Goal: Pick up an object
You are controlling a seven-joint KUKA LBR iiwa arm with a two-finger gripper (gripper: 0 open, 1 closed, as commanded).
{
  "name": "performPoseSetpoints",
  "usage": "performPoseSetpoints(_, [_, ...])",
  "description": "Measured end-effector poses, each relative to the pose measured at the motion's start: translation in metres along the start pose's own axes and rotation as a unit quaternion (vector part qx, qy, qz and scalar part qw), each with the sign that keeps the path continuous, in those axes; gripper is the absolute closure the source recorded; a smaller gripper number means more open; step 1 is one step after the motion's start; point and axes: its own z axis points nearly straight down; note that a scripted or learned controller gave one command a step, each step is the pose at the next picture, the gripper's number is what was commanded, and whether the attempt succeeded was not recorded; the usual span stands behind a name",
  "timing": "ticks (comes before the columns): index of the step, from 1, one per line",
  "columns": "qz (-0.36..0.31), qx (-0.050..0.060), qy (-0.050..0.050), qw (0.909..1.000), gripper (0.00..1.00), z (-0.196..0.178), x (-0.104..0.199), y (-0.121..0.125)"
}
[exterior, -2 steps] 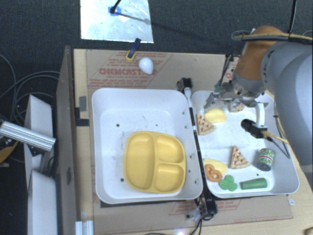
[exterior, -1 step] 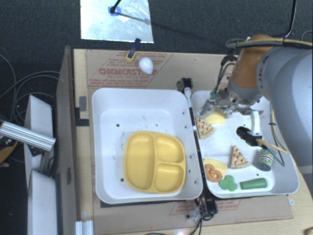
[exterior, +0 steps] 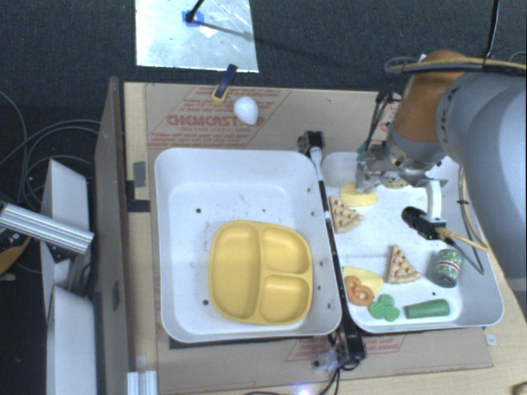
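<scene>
My gripper [exterior: 367, 176] hangs low over the far left part of the right bin [exterior: 486, 290]. Its tip is directly above a pale yellow piece [exterior: 358, 197] on the bin floor, touching it or nearly so. Nothing is visibly lifted. Close by lie a pizza slice [exterior: 342, 216], a second pizza slice [exterior: 402, 265], a pretzel [exterior: 359, 290] on a yellow slab [exterior: 372, 277], a green broccoli [exterior: 383, 307], a green pickle-like stick [exterior: 426, 309] and a small can [exterior: 448, 267]. The grey arm covers the bin's far right corner.
The left bin [exterior: 181, 179] holds a yellow divided plate [exterior: 261, 271]. A white egg-shaped thing [exterior: 245, 109] and a yellow-and-blue clip [exterior: 222, 85] lie on the cardboard behind the bins. Cables and metal parts sit off the bench's left side.
</scene>
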Motion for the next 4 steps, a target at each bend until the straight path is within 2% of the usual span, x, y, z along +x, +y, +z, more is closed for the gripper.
performPoseSetpoints(1, [0.0,0.0,0.0,1.0,0.0,0.001,0.0,0.0])
performPoseSetpoints(2, [0.001,0.005,0.001,1.0,0.0,0.015,0.007,-0.012])
performPoseSetpoints(3, [0.001,-0.002,0.001,1.0,1.0,-0.003,0.006,-0.007])
performPoseSetpoints(4, [0.0,-0.002,0.001,1.0,0.0,-0.002,0.006,-0.007])
